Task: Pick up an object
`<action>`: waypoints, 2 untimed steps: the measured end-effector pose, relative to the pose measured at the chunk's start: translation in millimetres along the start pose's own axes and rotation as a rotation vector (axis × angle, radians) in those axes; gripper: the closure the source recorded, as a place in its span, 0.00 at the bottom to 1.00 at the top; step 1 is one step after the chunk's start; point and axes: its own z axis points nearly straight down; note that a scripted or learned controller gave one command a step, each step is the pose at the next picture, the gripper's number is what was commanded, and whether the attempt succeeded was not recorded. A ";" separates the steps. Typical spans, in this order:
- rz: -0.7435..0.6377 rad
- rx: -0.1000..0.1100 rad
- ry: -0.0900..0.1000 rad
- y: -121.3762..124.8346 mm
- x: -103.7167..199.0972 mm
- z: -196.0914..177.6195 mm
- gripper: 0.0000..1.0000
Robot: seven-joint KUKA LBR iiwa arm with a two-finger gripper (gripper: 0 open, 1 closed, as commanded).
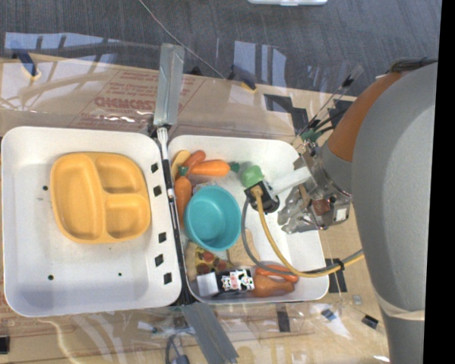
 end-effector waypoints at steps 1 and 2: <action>-0.009 0.008 -0.015 -9.4 -12.2 156.7 1.00; 0.006 -0.002 0.003 -13.7 36.8 169.2 1.00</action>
